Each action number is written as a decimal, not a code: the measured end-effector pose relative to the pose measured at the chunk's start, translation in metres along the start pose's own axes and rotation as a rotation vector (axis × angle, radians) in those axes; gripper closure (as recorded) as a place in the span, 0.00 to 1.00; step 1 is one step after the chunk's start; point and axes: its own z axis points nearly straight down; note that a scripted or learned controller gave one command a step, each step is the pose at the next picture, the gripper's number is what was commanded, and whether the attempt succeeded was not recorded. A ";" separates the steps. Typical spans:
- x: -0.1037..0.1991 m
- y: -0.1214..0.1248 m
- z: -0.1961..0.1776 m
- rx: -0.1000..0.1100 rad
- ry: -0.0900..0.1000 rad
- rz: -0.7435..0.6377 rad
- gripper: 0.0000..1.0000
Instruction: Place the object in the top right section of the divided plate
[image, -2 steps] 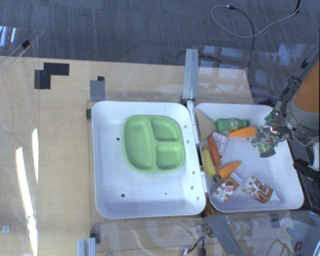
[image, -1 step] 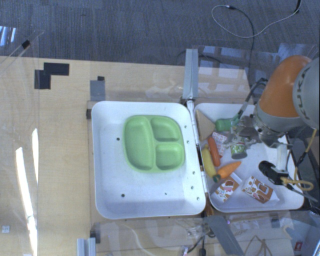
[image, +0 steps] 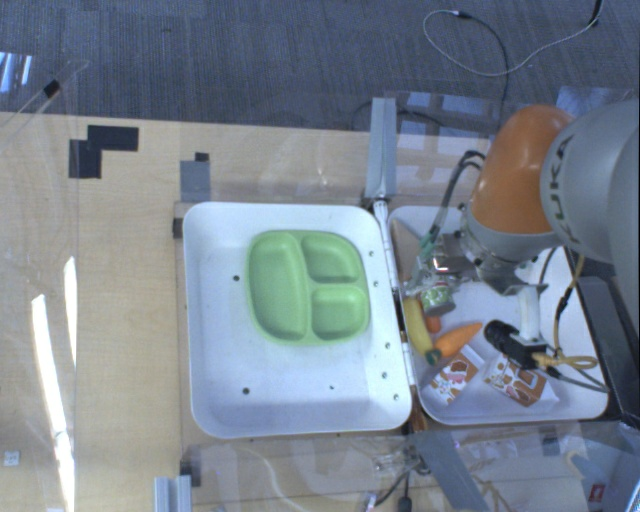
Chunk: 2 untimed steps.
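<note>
In the left bin (image: 230, 400), the green divided plate (image: 305, 286) lies with its three sections bare, the long one on the left and two smaller ones on the right. Across the rim in the right bin (image: 590, 400), a carrot (image: 458, 338), a yellow corn cob (image: 417, 327), a small red piece (image: 432, 324) and two printed packets (image: 452, 377) lie close together on the white floor. The tool (image: 437, 290) hangs over a green leafy item (image: 436, 297) at that bin's left side; whether it is clenched or released cannot be told from this slant.
</note>
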 end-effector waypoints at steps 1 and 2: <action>0.024 -0.032 -0.060 -0.002 0.000 -0.180 1.00; 0.085 -0.027 -0.023 0.002 0.001 -0.025 1.00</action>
